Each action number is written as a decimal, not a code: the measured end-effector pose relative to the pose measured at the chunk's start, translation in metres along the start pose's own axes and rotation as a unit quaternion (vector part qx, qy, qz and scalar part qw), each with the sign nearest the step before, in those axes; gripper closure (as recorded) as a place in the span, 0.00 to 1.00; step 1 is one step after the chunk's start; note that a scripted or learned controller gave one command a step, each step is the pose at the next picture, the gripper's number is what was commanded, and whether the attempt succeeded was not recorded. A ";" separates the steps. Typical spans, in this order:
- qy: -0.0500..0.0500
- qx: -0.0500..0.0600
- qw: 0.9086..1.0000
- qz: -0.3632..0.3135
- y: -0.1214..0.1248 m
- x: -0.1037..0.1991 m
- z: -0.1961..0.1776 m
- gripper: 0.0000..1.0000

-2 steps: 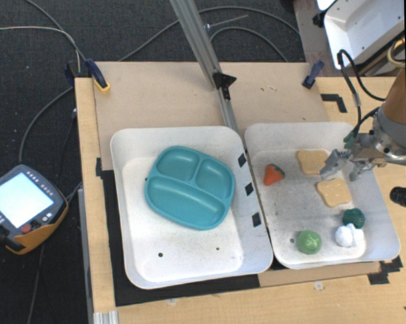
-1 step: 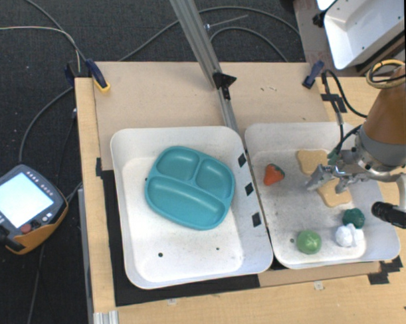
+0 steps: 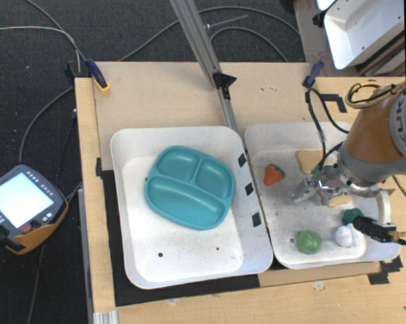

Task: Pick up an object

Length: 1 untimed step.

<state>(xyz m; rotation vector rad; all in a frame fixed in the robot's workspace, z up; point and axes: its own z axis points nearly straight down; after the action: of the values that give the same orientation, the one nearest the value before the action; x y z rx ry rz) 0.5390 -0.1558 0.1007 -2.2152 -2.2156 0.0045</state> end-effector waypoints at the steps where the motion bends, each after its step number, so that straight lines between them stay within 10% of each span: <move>1: -0.001 -0.004 1.000 0.000 0.002 -0.001 -0.015 1.00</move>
<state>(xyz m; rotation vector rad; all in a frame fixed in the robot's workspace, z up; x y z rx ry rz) 0.5414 -0.1568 0.1154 -2.2217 -2.2207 -0.0021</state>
